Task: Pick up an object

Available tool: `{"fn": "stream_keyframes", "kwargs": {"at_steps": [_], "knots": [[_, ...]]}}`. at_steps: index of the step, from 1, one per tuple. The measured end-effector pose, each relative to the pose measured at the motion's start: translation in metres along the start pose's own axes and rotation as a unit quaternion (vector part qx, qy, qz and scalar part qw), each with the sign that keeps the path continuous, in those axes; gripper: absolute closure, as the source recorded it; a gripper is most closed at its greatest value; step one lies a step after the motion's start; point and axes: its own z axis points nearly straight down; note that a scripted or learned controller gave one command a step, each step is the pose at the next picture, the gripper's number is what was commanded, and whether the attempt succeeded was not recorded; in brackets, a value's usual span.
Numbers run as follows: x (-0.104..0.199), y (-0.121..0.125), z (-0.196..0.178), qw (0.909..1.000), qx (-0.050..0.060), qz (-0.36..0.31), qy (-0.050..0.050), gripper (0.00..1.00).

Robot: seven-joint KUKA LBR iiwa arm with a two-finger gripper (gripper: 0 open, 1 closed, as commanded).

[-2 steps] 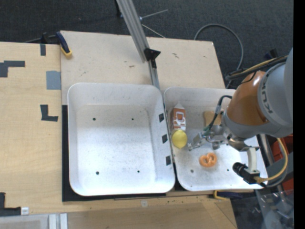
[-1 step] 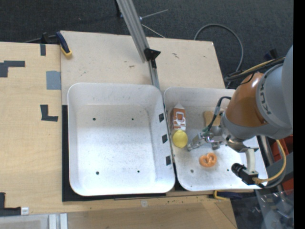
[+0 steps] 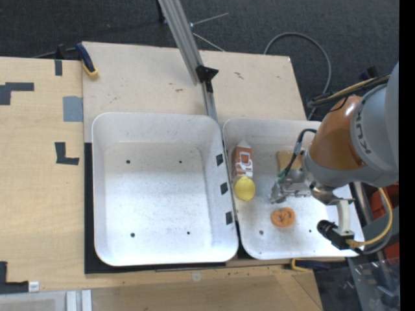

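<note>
Scanning from your left, you meet the left bin [image 3: 162, 186], then the right bin [image 3: 259, 238] holding a carton [image 3: 242, 161] with a lemon [image 3: 244, 188] touching its near end. Next comes an orange piece [image 3: 283, 218] just below the gripper [image 3: 280, 196]; whether its fingers are wide or narrow, you cannot tell. A tan block [image 3: 285, 159] lies beside the arm [image 3: 350, 138].

Your widest free floor is the left bin [image 3: 159, 186], bare across its whole bottom. The right bin [image 3: 262, 131] is crowded: an orange carton [image 3: 242, 161] and a yellow ball [image 3: 244, 188] lie touching along its left wall, a tan block [image 3: 285, 159] sits near the middle, and an orange ring-shaped piece [image 3: 283, 218] lies toward the front. The arm [image 3: 343, 141] covers that bin's right side, with the end effector [image 3: 283, 194] just above the ring. You have bare floor at the right bin's front left corner and along its back.
</note>
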Motion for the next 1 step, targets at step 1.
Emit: {"fn": "stream_keyframes", "kwargs": {"at_steps": [1], "knots": [[-0.008, -0.0023, -0.0585, 1.0, -0.003, 0.001, -0.001, 1.0]]}}
